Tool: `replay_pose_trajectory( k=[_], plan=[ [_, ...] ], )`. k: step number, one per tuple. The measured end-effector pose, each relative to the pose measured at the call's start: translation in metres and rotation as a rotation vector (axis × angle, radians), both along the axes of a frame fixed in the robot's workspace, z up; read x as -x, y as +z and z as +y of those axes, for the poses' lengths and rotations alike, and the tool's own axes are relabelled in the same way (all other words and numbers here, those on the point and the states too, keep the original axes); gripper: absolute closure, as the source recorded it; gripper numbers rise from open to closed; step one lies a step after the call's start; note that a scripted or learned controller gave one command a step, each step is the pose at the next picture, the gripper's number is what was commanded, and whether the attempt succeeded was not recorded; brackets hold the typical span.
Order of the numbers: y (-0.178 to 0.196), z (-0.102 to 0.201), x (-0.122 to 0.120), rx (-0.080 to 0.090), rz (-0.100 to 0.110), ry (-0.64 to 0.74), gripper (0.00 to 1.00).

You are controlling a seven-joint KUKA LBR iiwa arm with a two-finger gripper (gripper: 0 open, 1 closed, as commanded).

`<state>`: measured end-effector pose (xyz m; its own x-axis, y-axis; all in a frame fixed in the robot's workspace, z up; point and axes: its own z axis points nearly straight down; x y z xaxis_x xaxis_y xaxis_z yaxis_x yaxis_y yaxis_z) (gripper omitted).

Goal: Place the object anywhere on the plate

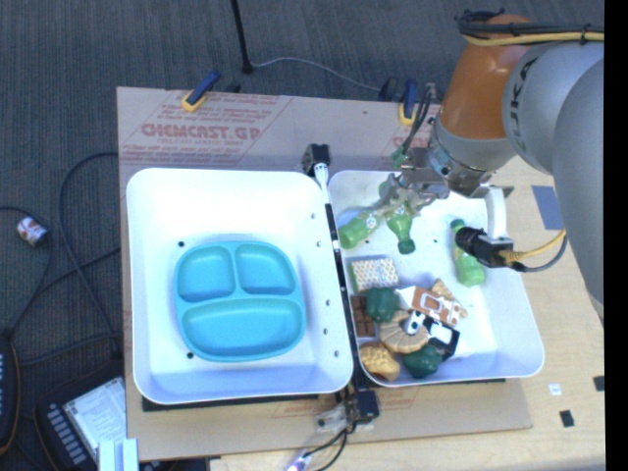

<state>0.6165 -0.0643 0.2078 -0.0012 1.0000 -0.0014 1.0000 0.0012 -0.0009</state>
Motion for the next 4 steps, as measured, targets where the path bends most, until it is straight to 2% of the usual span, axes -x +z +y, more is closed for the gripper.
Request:
replay_pose_trajectory(
  k=[1,2,3,4],
  plan=[
    [-0.006,0.122,0.049,-0.002,0.001,0.002,1.00],
    [-0.024,0.113,0.026,0.000,0.001,-0.001,1.00],
    [0.000,0.090,0.012,0.000,-0.001,-0.001,1.00],
    [0.017,0.106,0.074,0.000,0.001,-0.001,1.00]
  ],
)
